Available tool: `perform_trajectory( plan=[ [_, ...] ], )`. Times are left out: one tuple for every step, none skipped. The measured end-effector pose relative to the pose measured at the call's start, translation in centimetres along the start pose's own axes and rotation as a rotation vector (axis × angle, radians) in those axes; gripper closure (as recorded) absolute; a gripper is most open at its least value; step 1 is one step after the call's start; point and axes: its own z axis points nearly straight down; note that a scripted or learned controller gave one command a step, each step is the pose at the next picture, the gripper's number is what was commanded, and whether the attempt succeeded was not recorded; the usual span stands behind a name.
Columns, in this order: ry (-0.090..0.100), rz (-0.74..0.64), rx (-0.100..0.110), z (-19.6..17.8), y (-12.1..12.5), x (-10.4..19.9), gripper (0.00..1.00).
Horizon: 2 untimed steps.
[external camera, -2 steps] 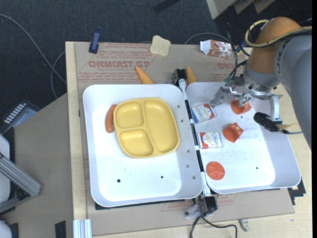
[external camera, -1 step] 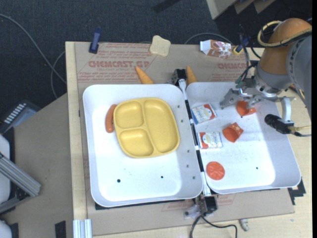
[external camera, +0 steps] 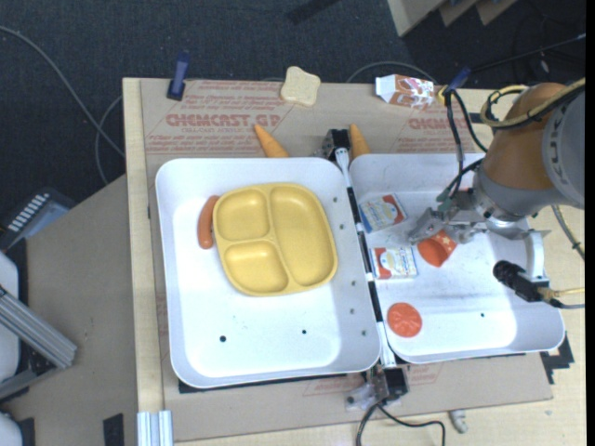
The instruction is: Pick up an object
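We see a slice of toy bread [external camera: 300,85] on the brown board [external camera: 223,110] behind the bins. A small milk carton [external camera: 405,89] lies near it. A blue clip [external camera: 177,74] sits at the board's left corner.

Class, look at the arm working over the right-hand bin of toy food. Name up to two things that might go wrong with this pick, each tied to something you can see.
1. The gripper sits over an orange-red item with a small carton right beside it; the fingers may nudge or catch the carton instead.
2. The item lies tilted and partly hidden under the gripper, so it could slip out.
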Motion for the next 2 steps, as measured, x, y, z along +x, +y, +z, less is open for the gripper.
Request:
perform_trajectory(
  plan=[
    [0.0,-0.001,0.0,0.0,-2.3,2.3,0.0],
    [0.0,0.0,-0.002,-1.1,-2.2,2.3,1.0]
  ],
)
